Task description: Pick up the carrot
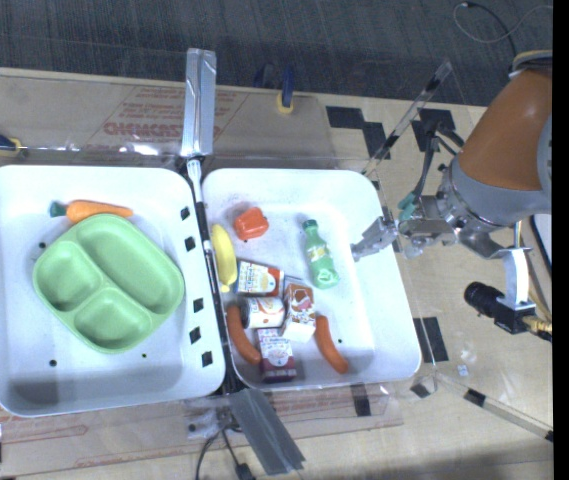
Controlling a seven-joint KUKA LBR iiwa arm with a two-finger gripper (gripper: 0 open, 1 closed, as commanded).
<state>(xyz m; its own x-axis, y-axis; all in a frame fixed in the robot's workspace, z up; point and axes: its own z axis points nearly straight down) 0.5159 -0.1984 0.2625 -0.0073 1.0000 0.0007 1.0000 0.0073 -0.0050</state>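
Hand [372, 238] hovers by small cartons [259, 279] whose labels are unreadable.

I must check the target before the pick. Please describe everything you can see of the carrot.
The carrot is a small orange piece with a dark green stub at its left end, smooth like a plastic toy. It lies flat, lengthwise left to right, in the upper left part of the left bin. Its lower side meets the upper rim of the green divided plate; whether they touch I cannot tell. Nothing covers it. The gripper is far away, over the right bin's right edge.
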